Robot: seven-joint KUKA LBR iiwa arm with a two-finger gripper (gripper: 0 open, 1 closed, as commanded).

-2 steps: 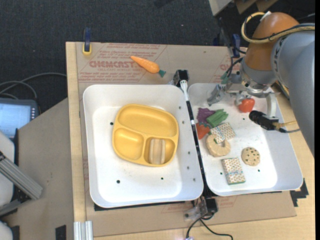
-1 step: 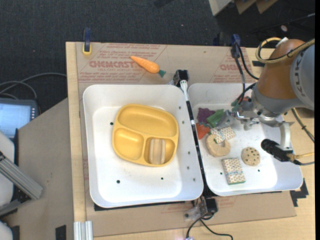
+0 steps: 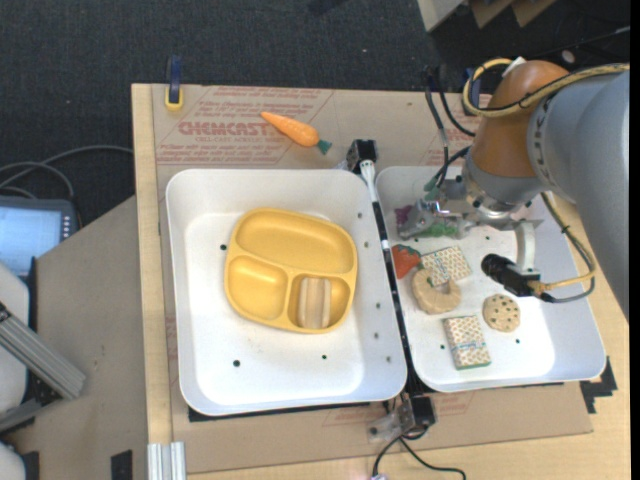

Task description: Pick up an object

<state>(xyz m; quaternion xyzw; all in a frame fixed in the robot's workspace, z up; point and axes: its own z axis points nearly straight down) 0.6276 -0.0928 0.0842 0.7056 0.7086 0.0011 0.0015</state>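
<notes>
Several small items lie in the right bin (image 3: 575, 353), a cookie (image 3: 501, 312) and patterned blocks (image 3: 446, 265) among them. Gripper (image 3: 432, 215) hangs over the bin's far-left corner; jaws' state, cannot tell. Best drop straight onto one isolated piece.

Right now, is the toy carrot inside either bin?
No. The toy carrot lies on the cardboard beyond the left bin.
</notes>
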